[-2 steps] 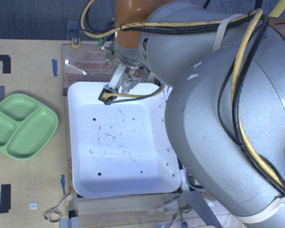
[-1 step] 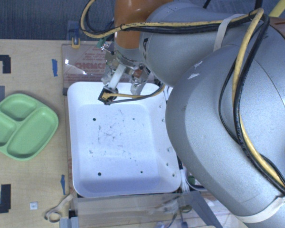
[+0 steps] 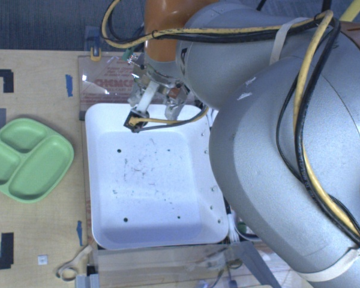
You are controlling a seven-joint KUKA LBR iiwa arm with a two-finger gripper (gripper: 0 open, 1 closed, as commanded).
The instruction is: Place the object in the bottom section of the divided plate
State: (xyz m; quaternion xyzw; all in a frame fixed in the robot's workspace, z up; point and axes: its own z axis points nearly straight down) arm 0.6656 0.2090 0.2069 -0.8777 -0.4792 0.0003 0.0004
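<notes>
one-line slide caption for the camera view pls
Arm with its tool over the far edge of the white bin; green divided plate sits on the bench left of the bin.

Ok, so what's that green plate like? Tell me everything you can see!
The divided plate is pale green and looks like smooth plastic, with rounded corners and ridges splitting it into three sections: two small ones at the upper left, one big one at the lower right. It lies flat on the wooden bench, left of the white bin and apart from it. Only the bench touches it.
</notes>
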